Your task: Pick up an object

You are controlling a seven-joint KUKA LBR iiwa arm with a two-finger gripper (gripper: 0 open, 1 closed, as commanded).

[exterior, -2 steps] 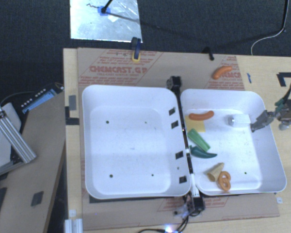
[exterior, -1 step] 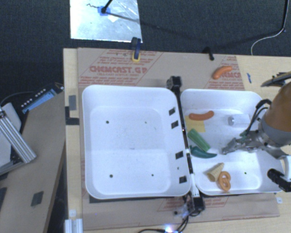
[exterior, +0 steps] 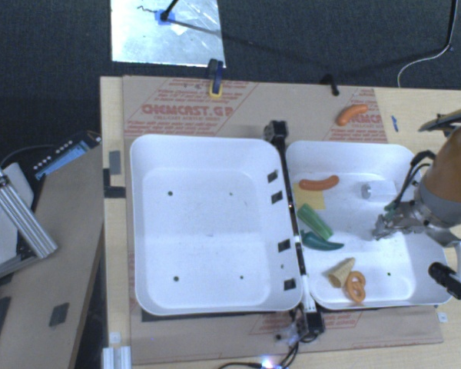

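Dark carpet lies round a pale surface (exterior: 61,229) that bears a printed cardboard sheet (exterior: 184,102) and two white bins side by side; the left bin (exterior: 207,160) has only a few dark specks on its floor; the right bin (exterior: 384,160) holds the goods. The arm (exterior: 453,179) reaches in from the right, and its claw (exterior: 386,226) hangs low over the right bin's floor, near the middle and toward the right wall; whether the claw is spread or pressed together I cannot tell, for it is small and dark against the shadow, and nothing is seen pinched in it.

Candidates lie well apart from the claw, along the bin's left side: an orange sausage (exterior: 320,182) near the top; a yellow slab (exterior: 310,199) just below it; two green pods (exterior: 316,229) touching or nearly so; a tan cone (exterior: 340,270) and an orange pretzel (exterior: 356,286) close together at the bottom. A second sausage (exterior: 352,114) rests outside on the cardboard.

These look like toy foods, so likely light, stiff, and somewhat slick; the sausage in the bin seems the easiest, lying alone, best taken across its narrow middle. The pods crowd each other and could slip; the pretzel lies flat and gives little to grip.
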